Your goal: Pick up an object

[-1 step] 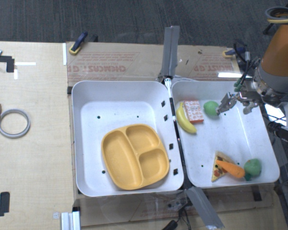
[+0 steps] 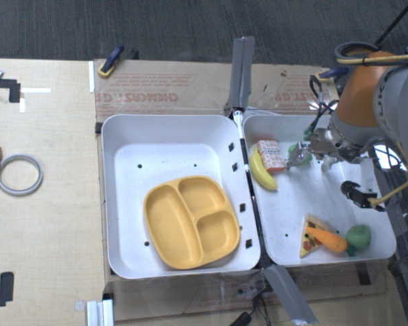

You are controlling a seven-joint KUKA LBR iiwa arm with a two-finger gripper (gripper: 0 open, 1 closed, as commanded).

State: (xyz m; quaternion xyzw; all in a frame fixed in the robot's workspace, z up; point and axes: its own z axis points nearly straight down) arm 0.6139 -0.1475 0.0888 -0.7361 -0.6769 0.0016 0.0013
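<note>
The left bin [image 2: 115, 202] holds a yellow divided plate [image 2: 190, 221], apart from the picking side. In the right bin [image 2: 285, 243], a banana [image 2: 262, 170] lies by the left wall at about ten o'clock, long axis running twelve to five, touching a red-and-white packet [image 2: 270, 155]. The gripper [image 2: 300, 154] hovers just right of the packet, likely lining up; whether its fingers are open I cannot tell. At five o'clock sit a pizza slice [image 2: 309, 238], carrot [image 2: 328, 240] and green ball [image 2: 358, 237].

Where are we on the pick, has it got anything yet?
Nothing looks picked yet. The gripper is low in the right bin beside the red-and-white packet and banana, both lying on the floor. Carrot and green ball sit untouched. Grasp and lift remain.
</note>
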